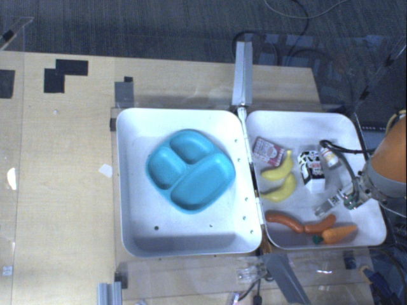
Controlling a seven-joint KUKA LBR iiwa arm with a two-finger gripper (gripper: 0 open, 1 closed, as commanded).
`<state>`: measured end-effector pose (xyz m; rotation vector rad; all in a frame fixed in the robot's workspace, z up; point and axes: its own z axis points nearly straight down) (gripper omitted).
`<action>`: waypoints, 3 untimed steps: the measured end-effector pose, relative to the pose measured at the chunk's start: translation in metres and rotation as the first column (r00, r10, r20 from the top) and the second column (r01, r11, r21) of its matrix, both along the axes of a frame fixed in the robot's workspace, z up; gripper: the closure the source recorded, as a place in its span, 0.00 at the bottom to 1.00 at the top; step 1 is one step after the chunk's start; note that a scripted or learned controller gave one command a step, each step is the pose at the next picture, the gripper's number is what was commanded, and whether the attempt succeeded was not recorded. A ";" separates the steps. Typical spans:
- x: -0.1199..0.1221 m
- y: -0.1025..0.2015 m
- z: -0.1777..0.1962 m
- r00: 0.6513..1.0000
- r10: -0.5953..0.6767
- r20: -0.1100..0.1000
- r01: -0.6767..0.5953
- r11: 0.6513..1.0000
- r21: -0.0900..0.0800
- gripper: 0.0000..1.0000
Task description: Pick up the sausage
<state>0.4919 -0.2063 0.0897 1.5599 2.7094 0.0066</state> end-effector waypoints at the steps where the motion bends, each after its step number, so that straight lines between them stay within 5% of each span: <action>1: 0.000 0.000 0.000 1.000 0.023 0.001 -0.023 1.000 -0.001 0.00; 2: 0.003 0.001 0.012 1.000 0.024 0.006 -0.024 1.000 0.000 1.00; 3: 0.003 0.001 0.012 1.000 0.024 0.005 -0.024 1.000 0.000 0.00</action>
